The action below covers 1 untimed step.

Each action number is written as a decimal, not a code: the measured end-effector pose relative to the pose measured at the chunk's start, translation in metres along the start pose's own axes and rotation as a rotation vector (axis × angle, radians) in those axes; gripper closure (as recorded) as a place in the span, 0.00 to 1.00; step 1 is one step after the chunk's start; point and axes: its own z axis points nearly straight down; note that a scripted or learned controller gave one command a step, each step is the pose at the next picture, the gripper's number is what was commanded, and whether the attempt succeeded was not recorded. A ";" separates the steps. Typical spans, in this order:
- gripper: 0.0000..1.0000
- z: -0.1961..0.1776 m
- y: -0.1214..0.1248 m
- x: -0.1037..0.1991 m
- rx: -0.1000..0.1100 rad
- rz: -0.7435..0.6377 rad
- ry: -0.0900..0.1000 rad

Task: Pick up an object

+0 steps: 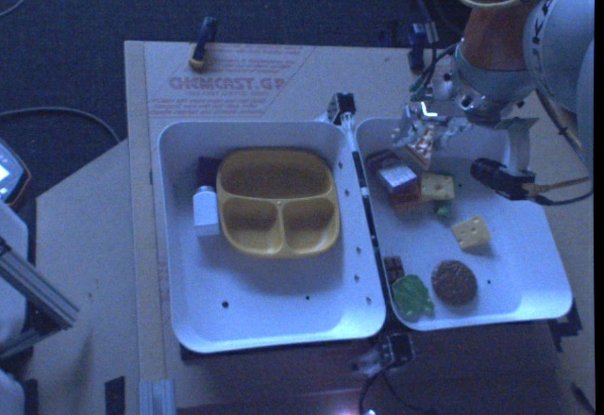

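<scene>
My gripper (pixel 422 138) hangs over the far left corner of the right bin (pixel 528 295). A small orange-and-white piece (pixel 420 155) shows between its fingers, which are shut on it, just above the bin floor. Below it in the same bin lie a red-and-white box (pixel 396 180), a yellow cheese block (pixel 436 187), a holed cheese wedge (pixel 471 232), a brown cookie (pixel 454 281), a green leafy piece (pixel 411 295) and a small dark bar (pixel 393 266).
The left bin (pixel 179 290) holds a yellow divided plate (pixel 277 201), a white bottle (pixel 206 211) and a dark item (pixel 209 167) behind it. The grey arm with its orange band (pixel 510 8) crosses the upper right. A black cylinder (pixel 498 177) juts over the right bin.
</scene>
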 end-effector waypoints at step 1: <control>1.00 -0.001 -0.003 0.003 0.005 0.002 0.002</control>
